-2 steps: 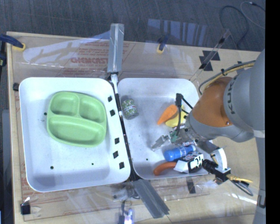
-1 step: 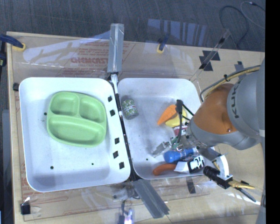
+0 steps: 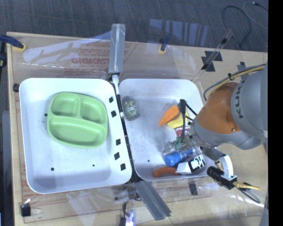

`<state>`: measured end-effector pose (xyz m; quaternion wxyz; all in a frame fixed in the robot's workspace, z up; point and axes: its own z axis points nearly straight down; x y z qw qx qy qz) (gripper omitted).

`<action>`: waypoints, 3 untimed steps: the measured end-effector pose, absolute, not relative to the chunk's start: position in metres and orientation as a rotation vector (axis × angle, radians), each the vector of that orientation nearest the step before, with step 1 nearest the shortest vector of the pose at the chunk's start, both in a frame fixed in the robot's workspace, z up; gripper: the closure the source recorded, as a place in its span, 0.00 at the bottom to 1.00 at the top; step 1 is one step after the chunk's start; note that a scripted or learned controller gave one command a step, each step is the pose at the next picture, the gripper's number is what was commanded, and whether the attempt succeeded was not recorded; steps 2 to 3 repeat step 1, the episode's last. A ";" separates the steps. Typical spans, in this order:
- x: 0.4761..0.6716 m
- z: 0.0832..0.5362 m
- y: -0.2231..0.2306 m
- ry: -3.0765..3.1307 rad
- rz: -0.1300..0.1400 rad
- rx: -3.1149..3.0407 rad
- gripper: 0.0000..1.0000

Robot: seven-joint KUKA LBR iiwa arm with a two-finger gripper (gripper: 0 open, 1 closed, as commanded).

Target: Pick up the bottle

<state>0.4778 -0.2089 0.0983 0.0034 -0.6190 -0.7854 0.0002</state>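
The bottle (image 3: 177, 157), clear with a blue end, lies on its side near the front of the right bin (image 3: 146, 140). It rests among other small items. The gripper (image 3: 183, 139) comes down from the grey and orange wrist (image 3: 217, 119) at the bin's right side. It hangs just above and behind the bottle, close to it or touching it. The wrist and the clutter hide the gripper's tips.
Around the bottle lie an orange carrot-shaped toy (image 3: 169, 115), a yellow piece (image 3: 177, 122), a red-orange stick (image 3: 165, 172) and a white-and-black item (image 3: 194, 164). A small round jar (image 3: 130, 108) sits by the divider. A green divided plate (image 3: 78, 119) lies in the left bin.
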 end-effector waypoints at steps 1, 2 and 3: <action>0.478 0.098 -0.208 -2.463 0.000 -1.939 0.00; 0.478 0.098 -0.208 -2.463 0.000 -1.939 0.00; 0.478 0.098 -0.208 -2.463 0.000 -1.939 0.00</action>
